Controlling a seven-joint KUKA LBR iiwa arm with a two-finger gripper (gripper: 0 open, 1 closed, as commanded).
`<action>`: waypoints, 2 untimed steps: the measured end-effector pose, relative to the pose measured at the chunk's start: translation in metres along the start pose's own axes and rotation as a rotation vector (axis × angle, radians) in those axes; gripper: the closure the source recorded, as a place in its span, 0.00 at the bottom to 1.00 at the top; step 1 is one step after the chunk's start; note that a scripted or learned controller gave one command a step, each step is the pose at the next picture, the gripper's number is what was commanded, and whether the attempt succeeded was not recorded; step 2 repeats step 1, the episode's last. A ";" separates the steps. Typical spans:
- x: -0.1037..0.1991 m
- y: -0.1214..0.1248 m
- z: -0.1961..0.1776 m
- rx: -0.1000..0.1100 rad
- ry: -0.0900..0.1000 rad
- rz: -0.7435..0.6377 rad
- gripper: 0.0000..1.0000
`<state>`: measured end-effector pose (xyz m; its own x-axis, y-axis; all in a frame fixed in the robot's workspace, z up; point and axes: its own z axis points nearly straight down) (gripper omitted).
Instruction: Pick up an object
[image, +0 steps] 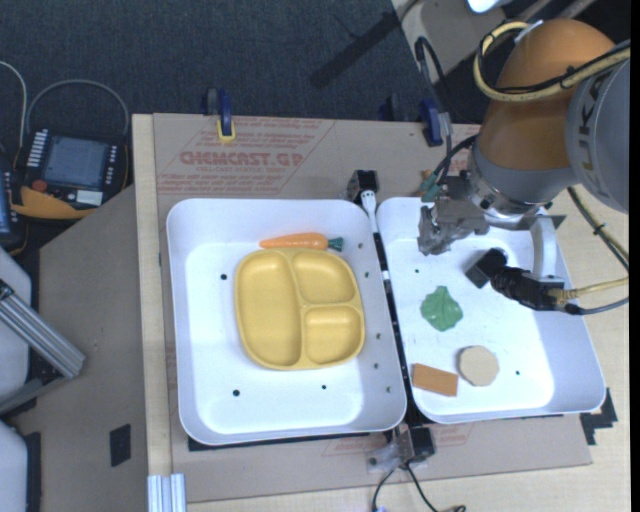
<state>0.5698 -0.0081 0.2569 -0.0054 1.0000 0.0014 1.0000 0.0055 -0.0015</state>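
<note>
My gripper (434, 238) hangs over the back left part of the right bin (560, 395), pointing down. Nothing shows in it. In front of it on the bin floor lies a crumpled green object (441, 308), a short way off. Nearer the front edge sit a round tan disc (478, 365) and a flat orange-brown block (435, 379), side by side. In the left bin (200, 300), an orange carrot (296, 241) lies just behind a yellow divided plate (298, 307).
The arm's grey and orange wrist (540, 90) looms over the right bin's back edge. A black fitting with a cable (510, 278) hangs to the gripper's right. Blue clamps (225, 110) grip the board's back edge. A pendant (70, 165) lies far left.
</note>
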 end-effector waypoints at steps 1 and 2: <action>0.056 -0.006 0.004 0.001 0.001 -0.001 1.00; 0.056 -0.006 0.004 0.001 0.001 -0.001 1.00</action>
